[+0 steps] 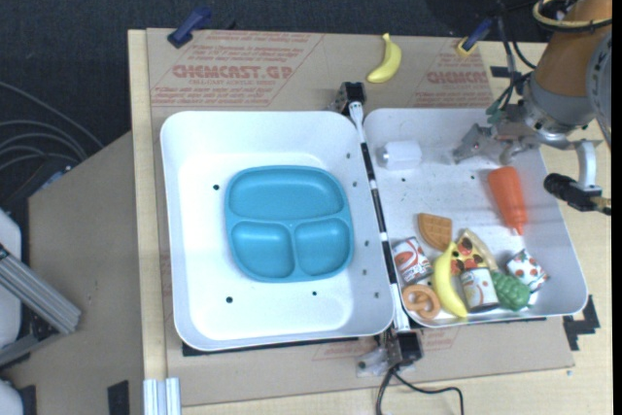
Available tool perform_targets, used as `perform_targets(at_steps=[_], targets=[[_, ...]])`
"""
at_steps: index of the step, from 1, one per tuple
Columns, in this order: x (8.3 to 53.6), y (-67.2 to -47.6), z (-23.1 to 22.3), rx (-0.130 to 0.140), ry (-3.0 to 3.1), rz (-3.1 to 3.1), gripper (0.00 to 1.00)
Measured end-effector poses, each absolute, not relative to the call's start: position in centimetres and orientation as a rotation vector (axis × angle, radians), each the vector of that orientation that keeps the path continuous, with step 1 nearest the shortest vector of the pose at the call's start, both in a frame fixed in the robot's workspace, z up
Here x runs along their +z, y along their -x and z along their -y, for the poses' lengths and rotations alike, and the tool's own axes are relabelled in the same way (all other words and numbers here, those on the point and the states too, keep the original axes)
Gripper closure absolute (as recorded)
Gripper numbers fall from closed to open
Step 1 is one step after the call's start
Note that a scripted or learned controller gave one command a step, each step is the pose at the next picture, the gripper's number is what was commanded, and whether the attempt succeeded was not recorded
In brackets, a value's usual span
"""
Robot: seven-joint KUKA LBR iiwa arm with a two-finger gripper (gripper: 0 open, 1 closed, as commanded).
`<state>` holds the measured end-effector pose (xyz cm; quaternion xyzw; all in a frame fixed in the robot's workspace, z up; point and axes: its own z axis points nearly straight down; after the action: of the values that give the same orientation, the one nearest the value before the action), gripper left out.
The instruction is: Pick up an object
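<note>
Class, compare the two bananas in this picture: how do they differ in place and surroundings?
The upper banana lies alone on the brown board, outside both bins. The lower banana lies inside the right bin, crowded among other toy foods. The upper one looks smaller. Both are yellow and curved.

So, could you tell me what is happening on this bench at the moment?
A robot arm reaches in from the right over the right-hand bin, with its gripper low near the bin's far end and nothing visibly held. An orange carrot lies just beside it, and a pile of toy food, including a banana, sits at the near end. The left bin holds a blue divided plate. Another banana lies on the board behind the bins.
</note>
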<state>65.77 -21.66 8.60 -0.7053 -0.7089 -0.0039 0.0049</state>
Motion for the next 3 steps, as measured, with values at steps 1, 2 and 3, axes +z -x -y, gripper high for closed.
perform_targets(at_steps=[1, 2, 3], targets=[[9.6, -65.8, 21.9, -0.006, 2.215, 2.227, 1.00], [9.6, -65.8, 21.8, -0.008, 2.211, 2.226, 0.00], [8.6, -66.6, 21.6, -0.009, 2.202, 2.211, 0.00]])
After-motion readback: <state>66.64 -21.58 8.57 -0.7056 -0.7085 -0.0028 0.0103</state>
